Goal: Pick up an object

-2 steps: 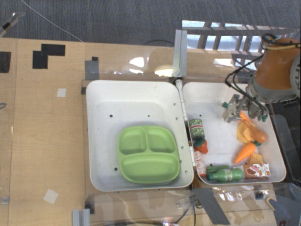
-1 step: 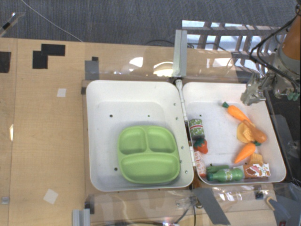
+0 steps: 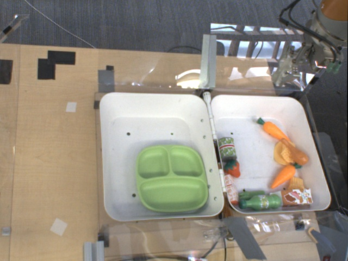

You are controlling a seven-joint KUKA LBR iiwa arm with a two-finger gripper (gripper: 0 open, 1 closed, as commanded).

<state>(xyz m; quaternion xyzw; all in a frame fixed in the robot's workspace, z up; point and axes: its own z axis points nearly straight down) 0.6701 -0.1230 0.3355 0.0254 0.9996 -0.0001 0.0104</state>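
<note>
The green plastic bottle [image 3: 261, 201] lies untouched below the orange toy carrot [image 3: 272, 129]; the gripper [image 3: 293, 69], state unclear, has picked nothing.

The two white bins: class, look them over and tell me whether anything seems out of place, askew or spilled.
Nothing is spilled or broken. The green plate lies flat in the left bin. In the right bin, the toy food is scattered loosely: a green bottle lies on its side, and two carrots point different ways. That is clutter, not damage.
</note>
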